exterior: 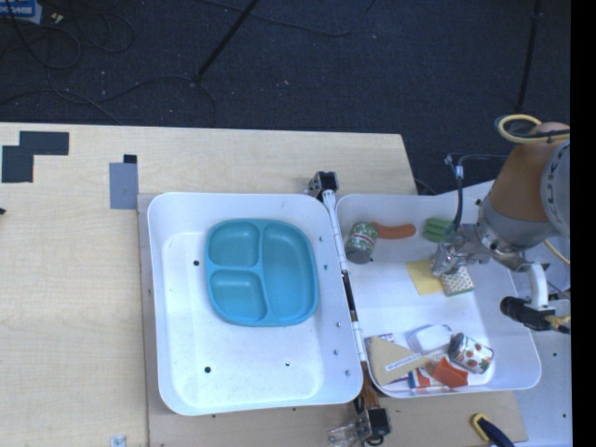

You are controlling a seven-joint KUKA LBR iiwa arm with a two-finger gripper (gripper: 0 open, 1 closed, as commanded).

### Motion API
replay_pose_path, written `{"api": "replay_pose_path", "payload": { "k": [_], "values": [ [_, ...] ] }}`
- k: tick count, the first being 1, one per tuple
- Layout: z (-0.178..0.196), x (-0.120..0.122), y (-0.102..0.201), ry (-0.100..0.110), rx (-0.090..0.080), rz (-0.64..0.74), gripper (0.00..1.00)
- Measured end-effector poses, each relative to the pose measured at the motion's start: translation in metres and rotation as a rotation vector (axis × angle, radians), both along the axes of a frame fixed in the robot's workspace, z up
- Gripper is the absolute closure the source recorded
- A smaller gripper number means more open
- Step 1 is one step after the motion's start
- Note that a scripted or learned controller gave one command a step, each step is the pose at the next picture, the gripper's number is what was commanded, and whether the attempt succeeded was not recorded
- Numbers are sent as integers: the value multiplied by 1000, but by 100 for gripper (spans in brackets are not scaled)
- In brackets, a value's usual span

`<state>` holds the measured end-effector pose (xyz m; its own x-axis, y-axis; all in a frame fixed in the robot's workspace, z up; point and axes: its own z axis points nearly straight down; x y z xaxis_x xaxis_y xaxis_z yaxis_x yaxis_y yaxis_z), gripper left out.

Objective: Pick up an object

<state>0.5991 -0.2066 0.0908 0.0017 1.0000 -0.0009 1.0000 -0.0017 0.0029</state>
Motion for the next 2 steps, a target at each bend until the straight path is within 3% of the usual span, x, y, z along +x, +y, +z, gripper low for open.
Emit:
{"api": "replay_pose_path", "payload": {
  "k": [1, 2],
  "values": [
    [25, 9, 1, 7, 3, 1, 100],
    [36, 35, -4, 7, 2, 2, 100]
  ]
}}
